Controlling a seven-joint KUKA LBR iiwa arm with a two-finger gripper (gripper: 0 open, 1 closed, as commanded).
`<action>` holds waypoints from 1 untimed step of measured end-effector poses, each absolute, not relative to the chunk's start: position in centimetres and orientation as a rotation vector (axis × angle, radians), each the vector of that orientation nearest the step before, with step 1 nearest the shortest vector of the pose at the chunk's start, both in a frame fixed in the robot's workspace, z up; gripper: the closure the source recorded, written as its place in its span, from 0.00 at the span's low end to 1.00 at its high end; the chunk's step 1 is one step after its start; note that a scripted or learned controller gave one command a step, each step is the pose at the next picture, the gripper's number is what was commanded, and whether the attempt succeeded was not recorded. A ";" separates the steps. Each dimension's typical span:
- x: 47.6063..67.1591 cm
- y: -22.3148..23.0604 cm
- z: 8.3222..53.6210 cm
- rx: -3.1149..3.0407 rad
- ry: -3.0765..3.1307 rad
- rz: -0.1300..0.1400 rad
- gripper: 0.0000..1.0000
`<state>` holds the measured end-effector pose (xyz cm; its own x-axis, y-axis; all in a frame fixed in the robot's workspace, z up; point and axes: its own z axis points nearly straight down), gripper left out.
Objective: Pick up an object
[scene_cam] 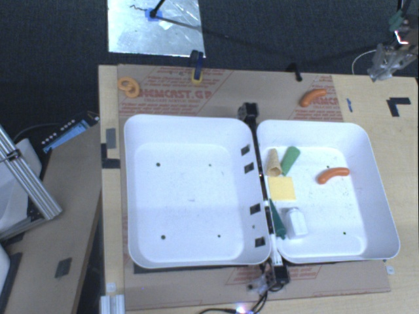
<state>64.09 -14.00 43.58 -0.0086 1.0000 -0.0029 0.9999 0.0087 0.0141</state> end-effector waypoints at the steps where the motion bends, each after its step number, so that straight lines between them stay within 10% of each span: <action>1: 67.0 -12.4 47.8 2.208 2.223 0.008 1.00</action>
<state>66.99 -12.43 47.84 -0.0069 1.0000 -0.0022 0.9999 0.0069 0.0097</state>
